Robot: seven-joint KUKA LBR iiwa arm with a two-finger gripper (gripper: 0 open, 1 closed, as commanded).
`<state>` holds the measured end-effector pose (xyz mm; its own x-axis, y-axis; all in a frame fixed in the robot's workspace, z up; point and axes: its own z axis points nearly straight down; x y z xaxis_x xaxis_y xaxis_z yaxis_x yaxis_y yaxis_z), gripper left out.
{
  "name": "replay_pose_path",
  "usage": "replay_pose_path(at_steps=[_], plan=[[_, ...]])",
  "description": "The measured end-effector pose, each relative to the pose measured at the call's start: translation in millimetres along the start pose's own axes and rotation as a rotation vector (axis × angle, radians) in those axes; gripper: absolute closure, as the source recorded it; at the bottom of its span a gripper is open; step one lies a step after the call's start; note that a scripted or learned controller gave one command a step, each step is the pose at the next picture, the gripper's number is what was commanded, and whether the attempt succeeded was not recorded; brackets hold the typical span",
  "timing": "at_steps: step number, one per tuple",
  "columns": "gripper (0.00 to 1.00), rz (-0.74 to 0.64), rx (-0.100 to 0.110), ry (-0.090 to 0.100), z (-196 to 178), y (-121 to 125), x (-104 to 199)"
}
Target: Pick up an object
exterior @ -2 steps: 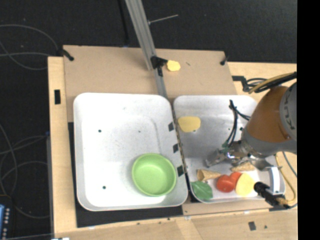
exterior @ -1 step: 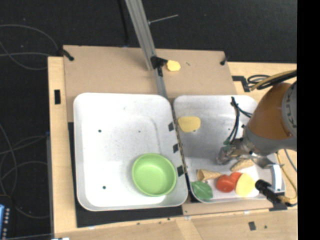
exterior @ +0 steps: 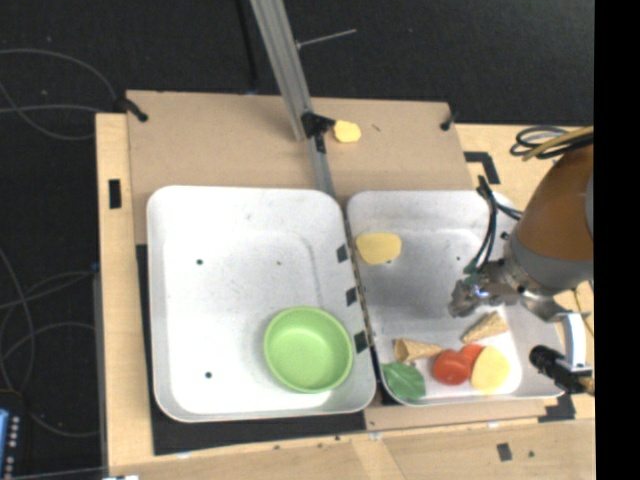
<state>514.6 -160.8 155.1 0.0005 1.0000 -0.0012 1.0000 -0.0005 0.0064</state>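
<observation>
**Over the right bin: reaching down among the clustered pieces**

Across the surface point(exterior: 230, 148), lying side by side: two shallow white bins, edges touching at the middle, presumably so a piece lifted from one can be dropped straight into the other.

Holding just one thing, the left bin point(exterior: 200, 238): a green bowl point(exterior: 308, 348), sitting upright near its front right corner.

Carrying most of the loose pieces, the right bin point(exterior: 420, 218): a pale yellow disc point(exterior: 379, 247) resting alone by the back left wall; crowding the front edge, likely settled into the low corner, a yellow round piece point(exterior: 490, 370) touching a red round piece point(exterior: 452, 366), a tan wedge point(exterior: 486, 326) just behind them, a second tan wedge point(exterior: 415, 349) to their left, and a green leaf-shaped piece point(exterior: 405, 378) at the front left corner.

Reaching in from the right, the arm point(exterior: 555, 233), angled down toward that crowded corner, probably because the choice of pieces is densest there.

Hovering just above the nearer tan wedge, the tool point(exterior: 470, 296); cannot tell how wide it is standing, and nothing visibly gripped in it.

Sitting apart beyond the bins, on the bare surface: a small yellow piece point(exterior: 347, 132).
</observation>
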Motion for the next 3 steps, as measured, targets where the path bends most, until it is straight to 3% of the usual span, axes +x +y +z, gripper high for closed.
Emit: replay_pose_path(at_steps=[2,3], plan=[[1.0,-0.005,-0.003,-0.002,-113,7,-16],[1.0,-0.009,0.004,0.002,-116,3,37]])
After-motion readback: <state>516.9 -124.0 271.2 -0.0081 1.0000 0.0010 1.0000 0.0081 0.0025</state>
